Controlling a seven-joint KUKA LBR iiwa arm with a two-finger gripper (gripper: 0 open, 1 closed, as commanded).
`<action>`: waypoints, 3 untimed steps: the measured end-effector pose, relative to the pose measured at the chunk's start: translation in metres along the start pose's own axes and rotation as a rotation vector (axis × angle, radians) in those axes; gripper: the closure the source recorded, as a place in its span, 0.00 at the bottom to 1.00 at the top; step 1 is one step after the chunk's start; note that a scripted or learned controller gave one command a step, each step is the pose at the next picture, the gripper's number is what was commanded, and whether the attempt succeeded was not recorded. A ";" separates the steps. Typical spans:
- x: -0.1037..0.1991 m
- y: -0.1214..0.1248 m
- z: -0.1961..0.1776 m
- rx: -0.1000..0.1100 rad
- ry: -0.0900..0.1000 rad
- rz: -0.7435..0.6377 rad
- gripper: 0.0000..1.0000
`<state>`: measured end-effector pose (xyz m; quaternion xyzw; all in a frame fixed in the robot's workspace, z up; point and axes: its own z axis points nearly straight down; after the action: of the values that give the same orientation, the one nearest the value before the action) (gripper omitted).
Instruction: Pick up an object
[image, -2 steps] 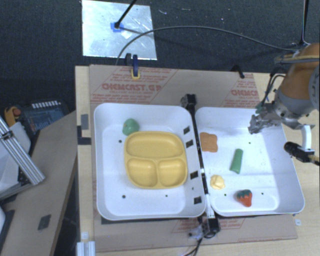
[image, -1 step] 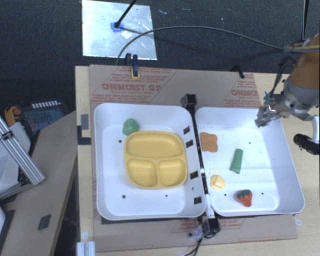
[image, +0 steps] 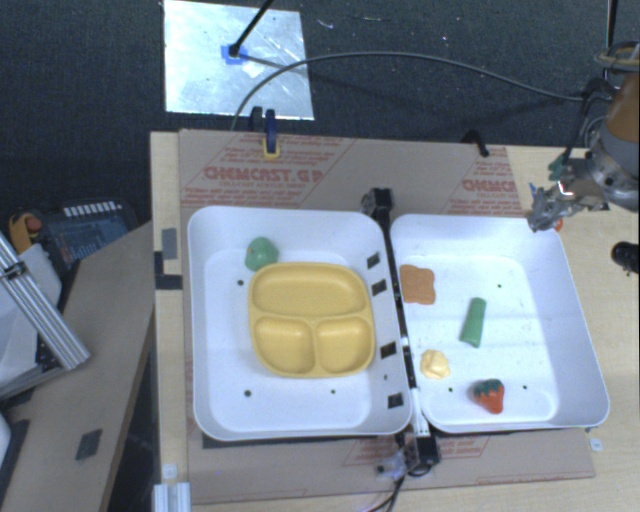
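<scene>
Yellow tray (image: 308, 318) is seen in left bin (image: 215, 300); gripper (image: 549, 208) is positioned above right bin's (image: 560, 300) far-right corner, finger state indeterminable.

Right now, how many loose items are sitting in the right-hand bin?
4. An orange slab near the bin's upper left, a green cylinder in the middle, a pale yellow lump lower left, and a red strawberry-like piece at the bottom. None looks hidden.

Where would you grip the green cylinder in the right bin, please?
Probably across the middle of the green cylinder, coming straight down. It lies flat, its long axis running near to far, apart from the other items, so the fingers could close on its long sides.
</scene>
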<state>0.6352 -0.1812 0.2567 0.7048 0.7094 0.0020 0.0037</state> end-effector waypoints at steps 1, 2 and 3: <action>0.044 -0.025 0.000 0.008 0.003 -0.002 1.00; 0.090 -0.032 0.004 0.007 0.003 -0.002 1.00; 0.143 -0.059 0.014 0.009 0.004 -0.003 1.00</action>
<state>0.5751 -0.0391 0.2416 0.7039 0.7103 0.0005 -0.0009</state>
